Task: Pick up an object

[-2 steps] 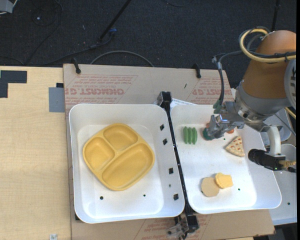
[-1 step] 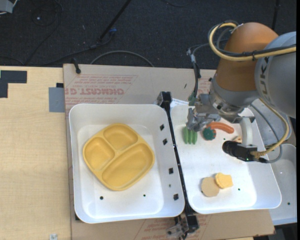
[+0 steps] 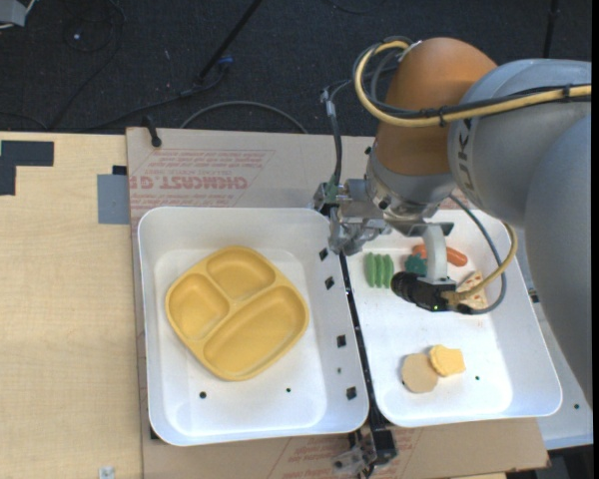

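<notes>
Okay, right bin (image 3: 524, 392) holds the loose items. A green ridged toy piece (image 3: 379, 269) lies near its far left corner, with a small teal piece (image 3: 417, 264) and an orange carrot-like piece (image 3: 453, 257) just beside it to the right. A tan round disc (image 3: 417, 374) sits toward the near side, touching a yellow chunk (image 3: 446, 360).

The claw (image 3: 351, 235) hangs over the seam between the bins, just left of the green piece. Nothing is seen in its grip, and I cannot tell whether it is apart or together.

The left bin (image 3: 170, 407) holds a yellow three-compartment plate (image 3: 237, 310), lying flat.

Both bins sit on a cardboard sheet (image 3: 200, 178) with red print, upside down, seemingly "CHEMCAST"; the smaller lines are too small to read. Red print on the near cardboard edge is unreadable too.

The table (image 3: 50, 317) is pale wood with black patches (image 3: 20, 163) and a grey patch (image 3: 111, 198) at its far side.
</notes>
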### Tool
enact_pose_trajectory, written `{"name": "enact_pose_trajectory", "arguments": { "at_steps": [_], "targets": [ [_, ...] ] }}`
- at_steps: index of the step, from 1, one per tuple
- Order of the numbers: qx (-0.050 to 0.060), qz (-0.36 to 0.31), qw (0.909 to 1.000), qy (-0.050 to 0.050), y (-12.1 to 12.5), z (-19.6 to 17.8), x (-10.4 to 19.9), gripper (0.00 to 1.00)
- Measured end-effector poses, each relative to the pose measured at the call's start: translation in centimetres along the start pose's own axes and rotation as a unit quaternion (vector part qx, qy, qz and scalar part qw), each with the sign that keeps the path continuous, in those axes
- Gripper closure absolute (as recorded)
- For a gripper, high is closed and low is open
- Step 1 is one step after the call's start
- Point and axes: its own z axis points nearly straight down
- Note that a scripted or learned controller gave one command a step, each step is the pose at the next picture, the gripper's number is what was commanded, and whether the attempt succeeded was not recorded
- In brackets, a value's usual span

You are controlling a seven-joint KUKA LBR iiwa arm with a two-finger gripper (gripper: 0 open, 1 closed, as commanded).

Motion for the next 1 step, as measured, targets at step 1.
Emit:
{"name": "enact_pose_trajectory", "arguments": {
  "at_steps": [1],
  "targets": [
    [0.0,0.0,1.0,0.0,2.17,1.35,5.5,1.0]
  ]
}}
